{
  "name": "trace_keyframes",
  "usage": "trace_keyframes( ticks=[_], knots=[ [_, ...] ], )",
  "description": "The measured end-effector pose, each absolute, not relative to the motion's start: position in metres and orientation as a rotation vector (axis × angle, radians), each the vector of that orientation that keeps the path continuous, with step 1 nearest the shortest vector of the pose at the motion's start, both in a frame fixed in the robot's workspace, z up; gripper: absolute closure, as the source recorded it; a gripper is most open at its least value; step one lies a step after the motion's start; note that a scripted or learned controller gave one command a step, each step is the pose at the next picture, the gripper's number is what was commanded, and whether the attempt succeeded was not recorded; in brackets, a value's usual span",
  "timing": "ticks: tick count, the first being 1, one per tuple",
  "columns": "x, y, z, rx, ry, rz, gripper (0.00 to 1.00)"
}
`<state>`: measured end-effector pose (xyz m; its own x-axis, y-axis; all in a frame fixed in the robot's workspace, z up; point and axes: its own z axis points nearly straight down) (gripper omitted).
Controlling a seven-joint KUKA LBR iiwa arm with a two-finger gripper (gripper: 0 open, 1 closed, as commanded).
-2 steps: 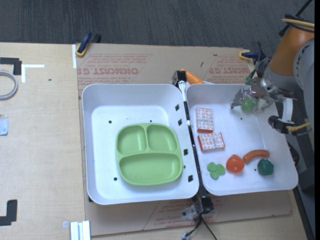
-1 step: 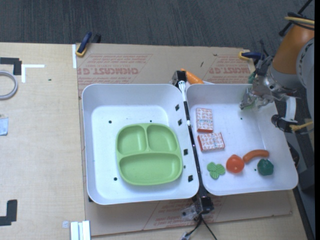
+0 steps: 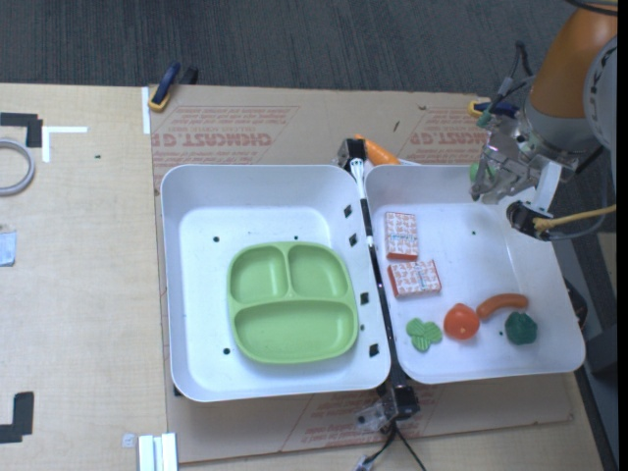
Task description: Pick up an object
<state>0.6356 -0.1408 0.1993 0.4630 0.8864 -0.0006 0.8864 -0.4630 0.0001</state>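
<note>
Worktop (image 3: 78, 292): pale wood, a cardboard sheet (image 3: 226, 130) laid across it under both bins.
Arm (image 3: 579, 52): in from the right, orange band up top, grey wrist angled down toward the right bin's far right corner.
Left bin (image 3: 196, 204): white and shallow, carrying the green tray.
Right bin (image 3: 461, 361): white, right next to the left one, with the small items spread over its floor.
Tray (image 3: 291, 302): green, three compartments, flat in the middle of the left bin.
Pincer (image 3: 491, 180): over the far right rim of the right bin, well apart from every item; nothing seen between its tips, and open or closed, I cannot tell from here.
Upper box (image 3: 400, 235): red and white, near the right bin's left wall.
Lower box (image 3: 414, 279): same pattern, just in front of the upper one, slightly turned.
Sausage (image 3: 502, 304): orange-red, curved, at the front right.
Tomato (image 3: 460, 322): red-orange and round, touching the sausage's left end.
Dark green piece (image 3: 521, 329): just right of the sausage.
Leafy piece (image 3: 424, 335): lighter green, left of the tomato.
</note>
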Motion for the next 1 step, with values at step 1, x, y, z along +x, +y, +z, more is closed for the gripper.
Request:
trace_keyframes(
  ticks=[1],
  knots=[
    [0.6356,-0.1408,0.1993,2.686,1.628,-0.001,0.0]
  ],
)
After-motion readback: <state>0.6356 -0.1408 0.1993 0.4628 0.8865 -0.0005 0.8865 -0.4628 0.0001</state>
